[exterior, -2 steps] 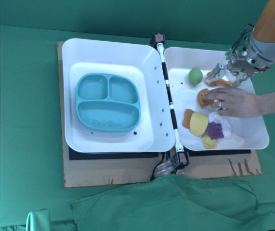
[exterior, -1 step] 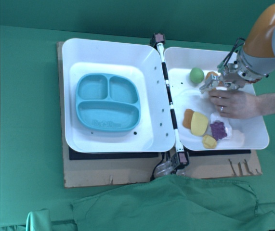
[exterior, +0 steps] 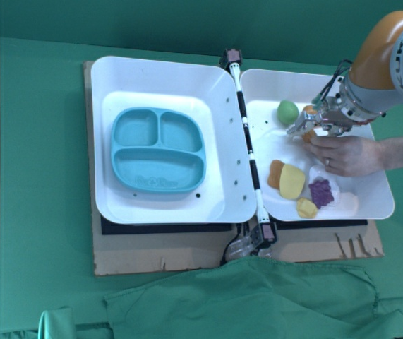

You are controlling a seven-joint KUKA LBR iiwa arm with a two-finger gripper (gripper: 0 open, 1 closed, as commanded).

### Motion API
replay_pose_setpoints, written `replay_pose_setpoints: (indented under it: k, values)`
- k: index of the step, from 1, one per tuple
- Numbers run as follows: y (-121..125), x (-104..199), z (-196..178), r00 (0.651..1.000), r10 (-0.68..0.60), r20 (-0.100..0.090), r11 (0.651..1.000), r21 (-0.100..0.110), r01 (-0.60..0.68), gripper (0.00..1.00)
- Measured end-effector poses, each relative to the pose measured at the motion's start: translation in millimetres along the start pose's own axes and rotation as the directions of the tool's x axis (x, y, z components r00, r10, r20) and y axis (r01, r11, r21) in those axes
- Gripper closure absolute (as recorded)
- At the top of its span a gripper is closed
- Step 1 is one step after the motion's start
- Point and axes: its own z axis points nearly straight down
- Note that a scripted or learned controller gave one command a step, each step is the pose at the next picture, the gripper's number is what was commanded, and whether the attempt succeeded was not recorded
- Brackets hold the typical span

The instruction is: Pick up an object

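In the right bin (exterior: 370, 202), camera view, the gripper (exterior: 305, 126) hangs low near the back wall. Whether its fingers stand apart or together cannot be told. A human hand (exterior: 348, 155) lies just beside it, toward the front. A green ball (exterior: 288, 111), smooth and round, sits just left of the gripper, the nearest candidate. Further front lie a yellow block (exterior: 293, 181) on an orange piece (exterior: 277, 174), a knobbly purple item (exterior: 321, 191) and a small yellow piece (exterior: 306, 207). The left bin (exterior: 159, 76) holds a teal divided plate (exterior: 157, 150), glossy plastic.
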Motion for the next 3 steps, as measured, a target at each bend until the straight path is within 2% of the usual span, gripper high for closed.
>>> replay_pose_setpoints:
  k: [1,2,3]
  values:
    - [2,-4,-15,1.0,0.005,0.009,1.0,-0.015,-0.005,1.0]
    - [4,-8,-61,1.0,0.005,0.007,1.0,-0.001,-0.005,1.0]
    - [4,-1,-110,1.0,0.004,0.007,1.0,-0.001,-0.004,1.0]
